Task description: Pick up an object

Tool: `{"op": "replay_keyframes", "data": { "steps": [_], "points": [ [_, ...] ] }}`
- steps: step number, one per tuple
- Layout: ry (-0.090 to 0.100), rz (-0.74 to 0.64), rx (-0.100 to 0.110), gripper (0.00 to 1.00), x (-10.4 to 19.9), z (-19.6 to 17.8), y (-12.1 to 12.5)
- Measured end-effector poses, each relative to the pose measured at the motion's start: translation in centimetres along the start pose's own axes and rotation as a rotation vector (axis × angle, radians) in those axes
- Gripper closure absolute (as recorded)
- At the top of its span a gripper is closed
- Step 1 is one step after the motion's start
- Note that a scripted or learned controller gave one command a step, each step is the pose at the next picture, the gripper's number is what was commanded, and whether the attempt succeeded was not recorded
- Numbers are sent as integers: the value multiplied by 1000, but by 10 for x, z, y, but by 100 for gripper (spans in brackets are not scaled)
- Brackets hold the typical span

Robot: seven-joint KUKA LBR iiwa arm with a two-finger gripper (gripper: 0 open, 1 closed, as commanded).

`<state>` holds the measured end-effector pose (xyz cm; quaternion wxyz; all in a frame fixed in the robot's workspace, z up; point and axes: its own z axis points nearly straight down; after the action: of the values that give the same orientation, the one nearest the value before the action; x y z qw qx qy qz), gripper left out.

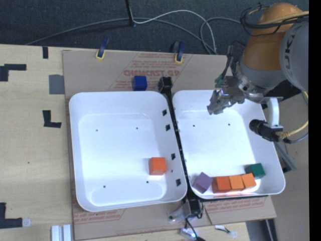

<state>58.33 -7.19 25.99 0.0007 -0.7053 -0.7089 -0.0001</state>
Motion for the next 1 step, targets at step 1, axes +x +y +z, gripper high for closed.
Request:
{"op": "replay_keyframes", "data": {
  "steps": [1],
  "points": [
    [0, 0, 0, 100, 58, 7, -5]
  ]
}}
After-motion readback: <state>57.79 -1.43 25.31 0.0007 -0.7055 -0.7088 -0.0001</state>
